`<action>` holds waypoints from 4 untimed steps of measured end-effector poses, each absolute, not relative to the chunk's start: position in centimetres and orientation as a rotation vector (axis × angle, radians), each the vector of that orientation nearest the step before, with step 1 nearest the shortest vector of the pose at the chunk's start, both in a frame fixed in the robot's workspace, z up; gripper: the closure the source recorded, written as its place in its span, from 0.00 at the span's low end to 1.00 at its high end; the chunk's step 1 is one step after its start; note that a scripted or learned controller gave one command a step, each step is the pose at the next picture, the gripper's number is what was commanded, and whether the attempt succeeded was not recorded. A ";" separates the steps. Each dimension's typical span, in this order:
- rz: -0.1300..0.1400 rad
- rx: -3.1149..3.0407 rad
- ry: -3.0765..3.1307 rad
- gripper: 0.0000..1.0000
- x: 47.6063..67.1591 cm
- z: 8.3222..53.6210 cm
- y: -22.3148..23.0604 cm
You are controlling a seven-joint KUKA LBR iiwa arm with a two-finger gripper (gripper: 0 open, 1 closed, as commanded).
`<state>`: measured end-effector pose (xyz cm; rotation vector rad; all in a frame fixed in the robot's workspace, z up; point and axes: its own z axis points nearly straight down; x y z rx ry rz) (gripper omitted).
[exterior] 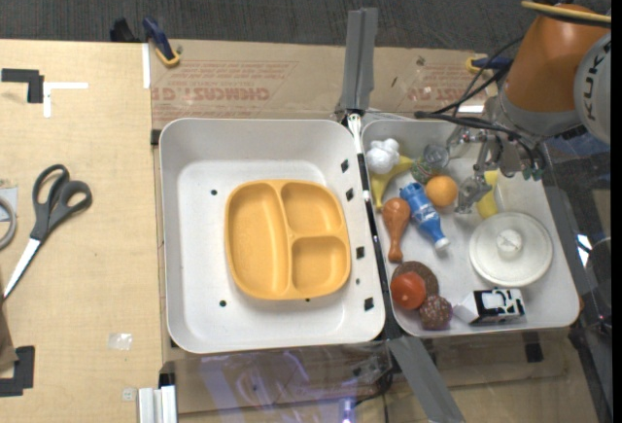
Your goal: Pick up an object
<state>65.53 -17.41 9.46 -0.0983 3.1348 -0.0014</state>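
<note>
While hanging over right bin, just right of orange ball, gripper too cluttered to call spread or closed. Packed round the ball: blue bottle just below, brown drumstick lower left, white lidded bowl lower right, red tomato well below. Ball smooth, round, matte. Left bin, well left of ball, holding yellow three-part plastic tray.

Cluttered right bin, arm above

Divided plate in left bin; scissors left.
</note>
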 end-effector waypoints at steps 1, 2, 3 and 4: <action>-0.006 -0.103 3.126 1.00 65.8 10.6 -17.4; 0.000 0.318 3.124 1.00 56.8 9.2 -12.8; 0.000 0.318 3.124 0.00 56.8 9.2 -12.8; 0.000 0.628 3.076 0.00 61.1 9.3 -9.3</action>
